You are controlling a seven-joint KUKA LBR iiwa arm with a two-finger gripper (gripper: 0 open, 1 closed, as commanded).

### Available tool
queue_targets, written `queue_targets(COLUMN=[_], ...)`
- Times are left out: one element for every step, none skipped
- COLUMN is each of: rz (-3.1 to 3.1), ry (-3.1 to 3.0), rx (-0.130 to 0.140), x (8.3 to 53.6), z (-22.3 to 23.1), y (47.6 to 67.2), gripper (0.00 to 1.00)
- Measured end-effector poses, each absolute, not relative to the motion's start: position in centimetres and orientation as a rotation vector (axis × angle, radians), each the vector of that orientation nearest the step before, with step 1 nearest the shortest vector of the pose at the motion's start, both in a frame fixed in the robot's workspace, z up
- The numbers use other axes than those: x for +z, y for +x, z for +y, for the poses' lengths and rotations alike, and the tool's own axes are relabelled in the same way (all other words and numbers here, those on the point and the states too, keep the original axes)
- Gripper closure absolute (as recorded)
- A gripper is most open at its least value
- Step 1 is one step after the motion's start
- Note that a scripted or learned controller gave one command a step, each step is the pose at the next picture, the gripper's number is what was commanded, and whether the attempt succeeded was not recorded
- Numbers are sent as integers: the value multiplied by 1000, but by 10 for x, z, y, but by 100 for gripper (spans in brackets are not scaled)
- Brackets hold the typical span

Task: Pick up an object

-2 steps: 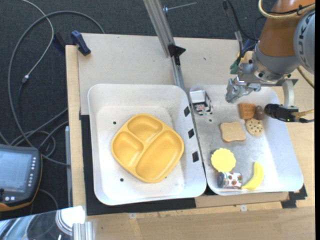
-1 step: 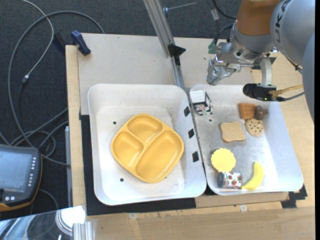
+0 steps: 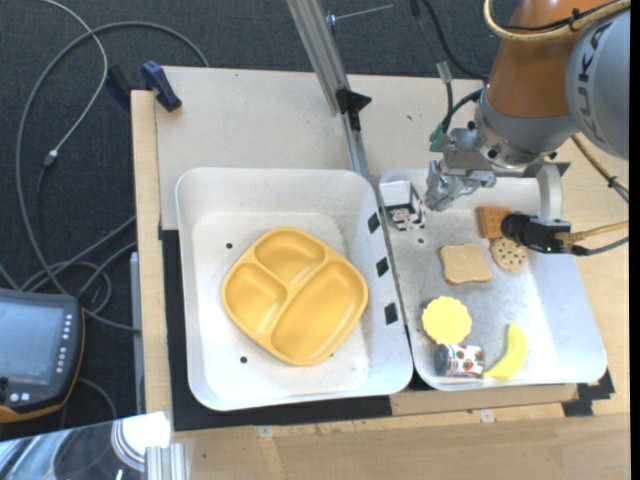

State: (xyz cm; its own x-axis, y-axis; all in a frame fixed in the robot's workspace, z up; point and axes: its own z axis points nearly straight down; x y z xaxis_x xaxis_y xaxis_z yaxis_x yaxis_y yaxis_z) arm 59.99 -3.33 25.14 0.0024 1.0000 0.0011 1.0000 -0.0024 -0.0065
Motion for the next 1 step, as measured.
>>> queue_targets(rz=[-2232], ry=[-2212], rx=[-7], x=[243], z=[45], y=[644], gripper=[100])
